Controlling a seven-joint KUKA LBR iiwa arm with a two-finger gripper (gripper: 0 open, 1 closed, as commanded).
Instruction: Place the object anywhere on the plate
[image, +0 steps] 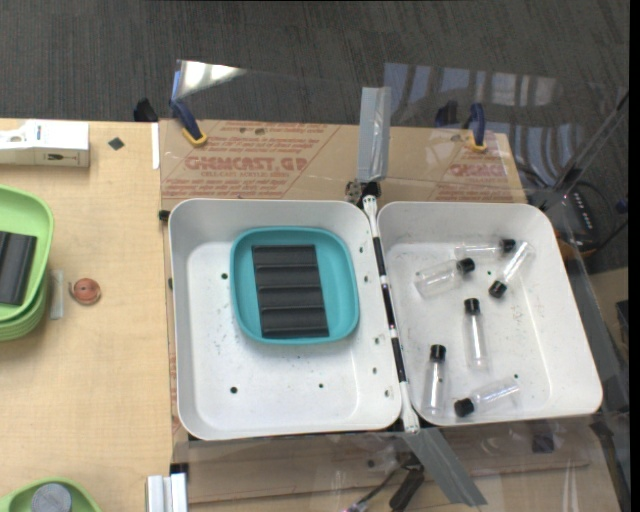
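Note:
A teal plate (343, 290) with a dark ribbed insert (291, 291) lies in the left white bin (200, 330), toward its upper middle. Several clear vials with black caps lie scattered in the right white bin (560, 380). One vial (474, 331) lies near that bin's middle, another vial (435, 376) sits lower left of it, and a third vial (488, 398) rests near the front edge.
A green tray (30, 310) stands at the bench's left edge with a small red disc (86, 291) beside it. Cardboard (260, 160) and clamps (186, 124) sit behind the bins. A white box (45, 145) lies at the back left.

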